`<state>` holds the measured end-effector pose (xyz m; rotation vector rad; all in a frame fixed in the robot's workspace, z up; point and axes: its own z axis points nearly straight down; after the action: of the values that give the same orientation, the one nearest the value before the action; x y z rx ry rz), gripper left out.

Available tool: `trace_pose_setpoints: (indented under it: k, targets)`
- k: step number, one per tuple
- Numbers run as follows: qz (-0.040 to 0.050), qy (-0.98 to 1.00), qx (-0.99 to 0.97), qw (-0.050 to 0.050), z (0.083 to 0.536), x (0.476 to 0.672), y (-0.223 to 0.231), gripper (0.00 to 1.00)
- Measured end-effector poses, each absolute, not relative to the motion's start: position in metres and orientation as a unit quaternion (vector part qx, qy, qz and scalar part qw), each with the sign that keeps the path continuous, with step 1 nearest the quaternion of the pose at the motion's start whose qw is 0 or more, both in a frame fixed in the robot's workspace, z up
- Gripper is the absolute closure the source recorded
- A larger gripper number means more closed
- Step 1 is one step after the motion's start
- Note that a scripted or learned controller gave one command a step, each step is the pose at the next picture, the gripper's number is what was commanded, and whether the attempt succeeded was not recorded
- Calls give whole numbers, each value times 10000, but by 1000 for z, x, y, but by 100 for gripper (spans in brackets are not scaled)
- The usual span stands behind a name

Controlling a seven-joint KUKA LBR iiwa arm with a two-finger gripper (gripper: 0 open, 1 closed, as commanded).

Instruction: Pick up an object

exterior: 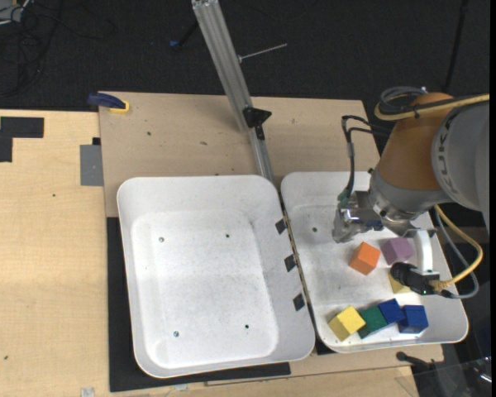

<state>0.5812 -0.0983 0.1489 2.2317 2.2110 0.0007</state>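
In the right bin [314, 190] lie an orange cube [364, 257], a pale purple block [398, 249], a yellow block [345, 322], a green block [370, 318] and two blue blocks [403, 314] near the front rim. My gripper [345, 226] hangs low over the bin's middle, just up and left of the orange cube. Nothing shows between its fingers. The arm's wrist covers the bin's back right part.
The left bin [136, 190] sits beside the right one, with black clips [288, 263] along the shared edge. A slanted metal rail [229, 73] rises behind the bins. A yellowish piece [400, 283] lies by a dark cable at the right bin's right side.
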Motion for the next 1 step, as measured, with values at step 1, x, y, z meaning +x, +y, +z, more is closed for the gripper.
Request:
trace_pose_setpoints:
  k: [1]
  targets:
    - [7,7072,7070,9,199,591,-98,100]
